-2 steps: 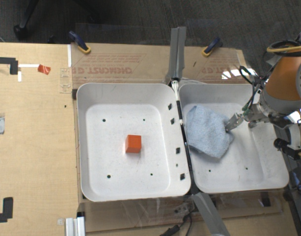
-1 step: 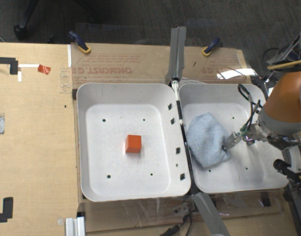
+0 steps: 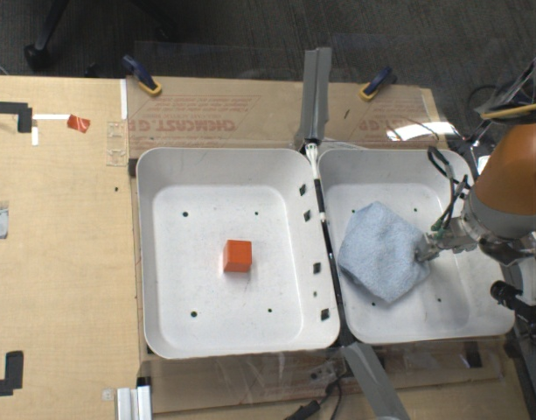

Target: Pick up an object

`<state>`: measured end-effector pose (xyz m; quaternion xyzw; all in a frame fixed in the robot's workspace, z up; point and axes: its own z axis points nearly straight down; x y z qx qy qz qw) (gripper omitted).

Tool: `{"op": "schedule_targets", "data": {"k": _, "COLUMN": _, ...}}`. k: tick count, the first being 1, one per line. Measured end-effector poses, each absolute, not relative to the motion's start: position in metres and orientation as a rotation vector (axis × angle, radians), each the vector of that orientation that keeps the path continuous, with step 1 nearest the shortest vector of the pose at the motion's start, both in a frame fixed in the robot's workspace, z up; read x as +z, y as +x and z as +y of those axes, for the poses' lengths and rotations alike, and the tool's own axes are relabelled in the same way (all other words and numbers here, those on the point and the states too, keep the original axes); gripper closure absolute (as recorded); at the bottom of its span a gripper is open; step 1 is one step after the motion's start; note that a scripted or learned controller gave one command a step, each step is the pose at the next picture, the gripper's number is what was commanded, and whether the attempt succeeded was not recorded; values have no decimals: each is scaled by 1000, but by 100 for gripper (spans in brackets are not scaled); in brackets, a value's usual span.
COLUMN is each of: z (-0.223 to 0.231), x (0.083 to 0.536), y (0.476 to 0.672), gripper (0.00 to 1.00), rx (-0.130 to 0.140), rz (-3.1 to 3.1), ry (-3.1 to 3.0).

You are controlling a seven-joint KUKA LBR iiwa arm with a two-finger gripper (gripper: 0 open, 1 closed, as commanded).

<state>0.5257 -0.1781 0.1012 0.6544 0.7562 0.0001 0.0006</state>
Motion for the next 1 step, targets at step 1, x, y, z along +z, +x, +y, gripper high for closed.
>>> {"op": "schedule_targets", "data": {"k": 1, "z": -120, "x": 92, "y": 539, "gripper": 100, "rx": 0, "rz": 2559, "ry": 1819}}
